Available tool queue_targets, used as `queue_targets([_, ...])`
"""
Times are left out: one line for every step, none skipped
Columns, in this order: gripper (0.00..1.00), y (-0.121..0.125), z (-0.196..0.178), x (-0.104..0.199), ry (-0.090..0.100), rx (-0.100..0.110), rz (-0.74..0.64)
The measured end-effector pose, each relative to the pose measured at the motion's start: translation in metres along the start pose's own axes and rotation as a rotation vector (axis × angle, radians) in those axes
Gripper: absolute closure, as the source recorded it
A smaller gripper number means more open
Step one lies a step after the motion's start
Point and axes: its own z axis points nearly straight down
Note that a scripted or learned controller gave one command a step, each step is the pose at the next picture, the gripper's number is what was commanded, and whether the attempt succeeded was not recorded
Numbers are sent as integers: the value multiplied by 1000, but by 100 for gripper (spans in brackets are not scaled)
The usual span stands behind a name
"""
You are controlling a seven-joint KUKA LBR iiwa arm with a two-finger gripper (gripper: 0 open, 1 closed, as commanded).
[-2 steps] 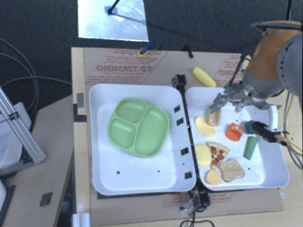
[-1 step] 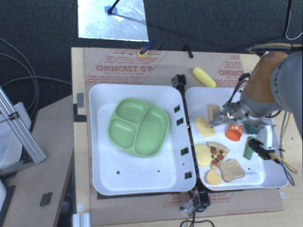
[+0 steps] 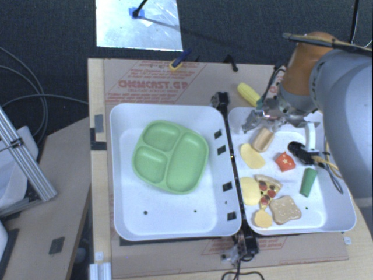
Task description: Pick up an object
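**Gripper low over the right bin, nothing lifted yet**

From the one camera above the bench, we see two white bins side by side. The left bin (image 3: pixel 125 214) carries a green divided plate (image 3: pixel 171 156) and nothing else of note. The right bin (image 3: pixel 338 217) holds the toy food: a tan bread roll (image 3: pixel 263 139) near the top, a pale yellow round slice (image 3: pixel 252 156) just below it, a red block (image 3: pixel 285 161), a green cylinder (image 3: pixel 308 181), a pizza slice (image 3: pixel 267 186), a toast slice (image 3: pixel 285 209) and two more yellow pieces along the near-left wall. A yellow corn cob (image 3: pixel 249 93) lies outside, just beyond the bin's far rim.

The arm (image 3: pixel 344 92) comes in from the right, and its gripper (image 3: pixel 260 120) is down at the far-left corner of the right bin, just above and beside the bread roll. We cannot tell from this slant whether the tool is wide or narrow; the metal parts blur together. We see no object between them.

We judge the task as barely begun: the approach is made, but every item lies on the bin floor and nothing is raised. The roll looks the likeliest target, being nearest. Left to do: close on an object, grip it firmly and lift it clear.
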Motion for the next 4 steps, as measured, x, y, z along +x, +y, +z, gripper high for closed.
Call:
queue_targets([0, -62, 9, 7, 2, 15, 10])
queue_targets([0, -174, 3, 8, 3, 20, 13])
queue_targets([100, -168, -8, 9, 1, 8, 9])
queue_targets([100, -93, -98, 57, 1, -5, -2])
